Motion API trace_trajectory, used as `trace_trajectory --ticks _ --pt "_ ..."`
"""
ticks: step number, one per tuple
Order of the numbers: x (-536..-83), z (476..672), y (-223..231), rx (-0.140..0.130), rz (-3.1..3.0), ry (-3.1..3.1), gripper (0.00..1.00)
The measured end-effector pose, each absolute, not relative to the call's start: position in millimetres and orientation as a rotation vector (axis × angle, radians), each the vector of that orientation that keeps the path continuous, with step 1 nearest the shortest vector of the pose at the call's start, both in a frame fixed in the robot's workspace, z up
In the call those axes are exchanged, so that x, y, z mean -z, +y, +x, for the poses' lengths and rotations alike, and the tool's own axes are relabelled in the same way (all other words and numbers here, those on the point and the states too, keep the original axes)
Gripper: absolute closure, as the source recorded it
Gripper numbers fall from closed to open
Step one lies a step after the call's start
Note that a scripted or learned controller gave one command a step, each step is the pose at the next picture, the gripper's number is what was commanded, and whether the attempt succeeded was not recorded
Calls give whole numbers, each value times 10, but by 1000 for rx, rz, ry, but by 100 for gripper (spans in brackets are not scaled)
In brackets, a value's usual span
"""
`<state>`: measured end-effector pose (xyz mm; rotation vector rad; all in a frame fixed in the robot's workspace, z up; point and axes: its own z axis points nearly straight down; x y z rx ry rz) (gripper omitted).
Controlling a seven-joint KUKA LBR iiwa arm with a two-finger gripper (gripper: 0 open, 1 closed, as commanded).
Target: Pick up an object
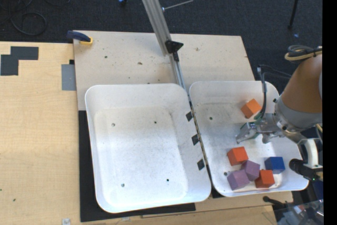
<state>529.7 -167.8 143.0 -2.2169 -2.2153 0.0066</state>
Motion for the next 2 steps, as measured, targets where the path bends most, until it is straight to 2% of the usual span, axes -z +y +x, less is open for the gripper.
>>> trace_trajectory --ticks 1,2 --pt "-917 5298 -1672 -1 -2222 -2217 0" --pt "-1026 5290 -1687 -1 -2229 -2208 100"
